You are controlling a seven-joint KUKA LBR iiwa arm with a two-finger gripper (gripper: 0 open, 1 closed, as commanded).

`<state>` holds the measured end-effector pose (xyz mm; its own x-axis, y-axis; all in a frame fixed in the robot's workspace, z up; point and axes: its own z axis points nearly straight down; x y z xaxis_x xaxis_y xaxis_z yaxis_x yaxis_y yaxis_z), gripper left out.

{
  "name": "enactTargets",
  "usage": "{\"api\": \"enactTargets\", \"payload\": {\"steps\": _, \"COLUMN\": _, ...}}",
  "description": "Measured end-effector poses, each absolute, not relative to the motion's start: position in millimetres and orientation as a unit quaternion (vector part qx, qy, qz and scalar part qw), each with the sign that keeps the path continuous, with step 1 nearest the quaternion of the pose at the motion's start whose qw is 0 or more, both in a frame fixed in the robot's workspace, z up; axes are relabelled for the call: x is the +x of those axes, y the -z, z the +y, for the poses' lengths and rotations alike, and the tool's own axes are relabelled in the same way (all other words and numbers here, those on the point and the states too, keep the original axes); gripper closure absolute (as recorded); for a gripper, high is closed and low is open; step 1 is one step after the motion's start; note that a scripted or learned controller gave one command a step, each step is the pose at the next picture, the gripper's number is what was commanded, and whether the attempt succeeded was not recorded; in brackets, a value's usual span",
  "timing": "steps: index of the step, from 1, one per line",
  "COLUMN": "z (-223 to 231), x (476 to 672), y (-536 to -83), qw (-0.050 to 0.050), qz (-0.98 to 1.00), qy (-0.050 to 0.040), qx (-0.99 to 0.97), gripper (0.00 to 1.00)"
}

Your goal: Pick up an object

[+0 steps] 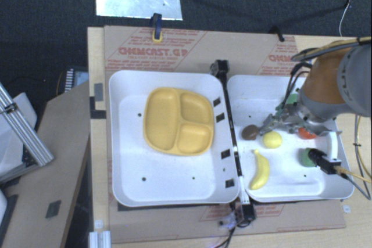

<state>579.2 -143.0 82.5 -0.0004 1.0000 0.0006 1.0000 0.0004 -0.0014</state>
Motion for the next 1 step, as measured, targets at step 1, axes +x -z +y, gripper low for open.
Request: {"api": "enactTargets", "payload": {"steps": 1, "z": -143.7, "x": 580.5, "y": -95.4, "qw": -0.002, "qz": -0.707, "qy": 0.0007, "qx": -0.707, "gripper": 1.00}}
